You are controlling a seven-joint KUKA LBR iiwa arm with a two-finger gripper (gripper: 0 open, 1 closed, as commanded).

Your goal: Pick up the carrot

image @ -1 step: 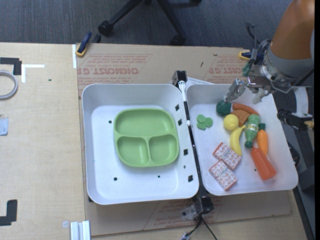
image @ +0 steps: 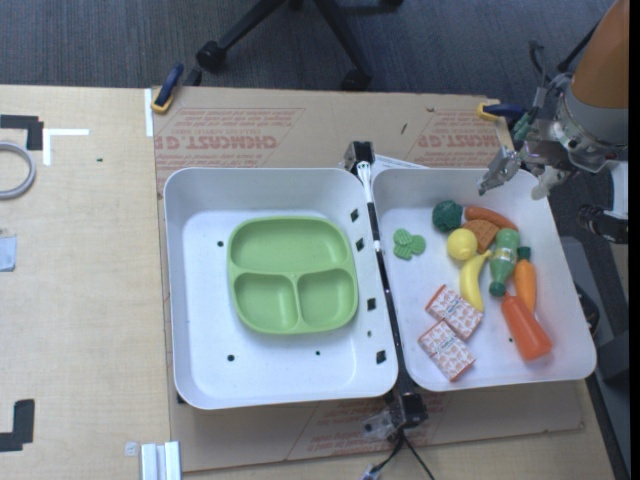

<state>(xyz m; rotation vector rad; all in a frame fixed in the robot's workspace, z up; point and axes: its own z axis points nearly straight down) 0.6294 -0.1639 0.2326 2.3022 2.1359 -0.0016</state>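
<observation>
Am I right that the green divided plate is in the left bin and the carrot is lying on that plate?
Not quite. The green divided plate is in the left bin, but the carrot is not on it. The camera view shows the carrot in the right bin, among the other toy foods near its right side.

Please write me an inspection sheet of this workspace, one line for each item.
Surface: wooden bench with cardboard under two white bins.
Job's things: carrot in right bin, beside a green bottle.
Clutter: green divided plate in left bin; banana, lemon, broccoli, two cracker packs, orange bottle.
Grippers: hand open, above the right bin's far edge, holding nothing.
Cables: black cable at near edge.
Surroundings: office chair base on carpet.
</observation>
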